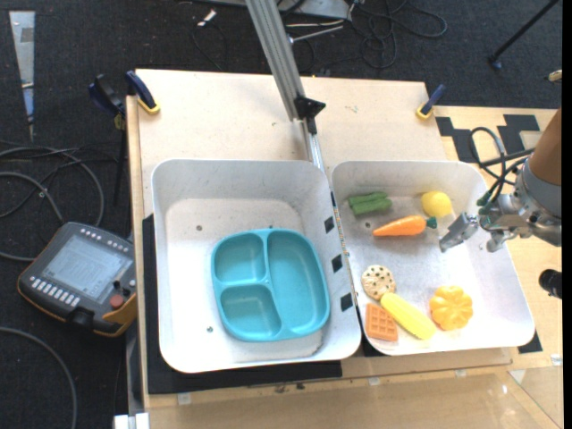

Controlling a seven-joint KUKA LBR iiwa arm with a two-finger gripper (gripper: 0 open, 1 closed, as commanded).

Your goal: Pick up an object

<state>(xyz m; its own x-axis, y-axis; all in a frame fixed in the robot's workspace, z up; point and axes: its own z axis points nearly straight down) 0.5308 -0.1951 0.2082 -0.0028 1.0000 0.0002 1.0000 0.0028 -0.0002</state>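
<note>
The right bin (500, 284) holds several toy foods: a green pod (369, 203), an orange carrot (399, 228), a yellow lemon (436, 204), a chocolate-chip cookie (378, 281), a waffle (382, 323), a yellow banana-like piece (407, 315) and an orange-yellow pumpkin shape (450, 307). My gripper (475, 236) hangs over the right side of this bin, just right of the carrot's green tip and below the lemon. Its fingers (457, 232) look spread, with nothing between them.
The left bin (179, 239) holds a teal divided plate (268, 284). A slanted metal pole (277, 43) crosses above the bins' shared wall. Yellow clamps sit at the bench's back corners. A teach pendant (76, 275) lies on the floor to the left.
</note>
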